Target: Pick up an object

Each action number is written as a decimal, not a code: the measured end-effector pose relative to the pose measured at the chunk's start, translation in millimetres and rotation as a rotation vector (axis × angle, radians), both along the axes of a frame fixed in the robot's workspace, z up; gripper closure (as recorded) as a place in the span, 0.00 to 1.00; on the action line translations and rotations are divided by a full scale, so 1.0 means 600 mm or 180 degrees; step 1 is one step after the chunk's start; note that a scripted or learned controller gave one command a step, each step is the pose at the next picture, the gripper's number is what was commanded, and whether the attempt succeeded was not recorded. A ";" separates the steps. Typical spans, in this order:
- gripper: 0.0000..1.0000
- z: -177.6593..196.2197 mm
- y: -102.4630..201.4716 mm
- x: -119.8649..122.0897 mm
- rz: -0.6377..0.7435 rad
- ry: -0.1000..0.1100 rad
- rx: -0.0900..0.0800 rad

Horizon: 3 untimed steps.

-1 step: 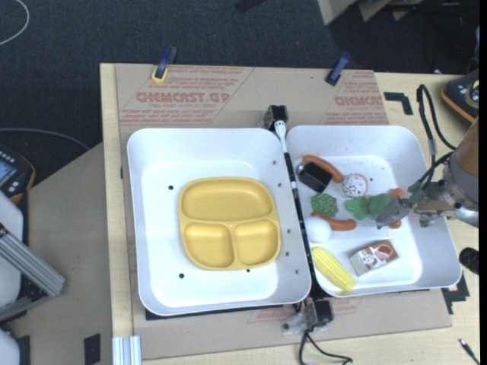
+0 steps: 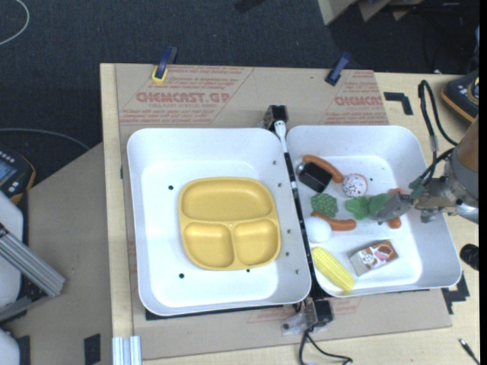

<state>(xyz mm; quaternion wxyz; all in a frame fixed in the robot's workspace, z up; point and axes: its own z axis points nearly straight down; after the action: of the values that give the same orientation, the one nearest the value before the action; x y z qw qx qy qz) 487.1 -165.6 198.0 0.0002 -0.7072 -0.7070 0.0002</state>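
Observation:
The right white bin (image 2: 403,147) holds several toy foods. An orange sausage (image 2: 322,166) lies at the back beside a black block (image 2: 313,178) and a speckled white ball (image 2: 354,184). A green broccoli piece (image 2: 325,204) and a green leafy piece (image 2: 366,206) sit mid-bin, with a second small sausage (image 2: 339,222) and a white egg (image 2: 319,233) in front. Yellow corn (image 2: 333,269) and a small printed box (image 2: 374,255) lie near the front wall. My gripper (image 2: 397,206) reaches in from the right, low, right next to the leafy piece.
The left bin (image 2: 148,154) holds a yellow three-part plate (image 2: 228,223). A dark divider (image 2: 290,181) runs between the bins. Cables hang by the arm (image 2: 456,188) at the right; clamps sit at the board's back edge.

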 end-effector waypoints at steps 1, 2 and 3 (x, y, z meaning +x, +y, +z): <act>0.00 -0.071 0.004 0.001 0.0000 0.0015 0.0008; 0.00 -0.168 -0.010 0.003 -0.0002 0.0021 0.0009; 0.00 -0.191 -0.009 0.002 0.0001 0.0012 0.0007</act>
<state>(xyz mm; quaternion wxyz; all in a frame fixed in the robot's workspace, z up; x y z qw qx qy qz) 488.5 -170.7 83.5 0.0024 -0.7072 -0.7071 0.0007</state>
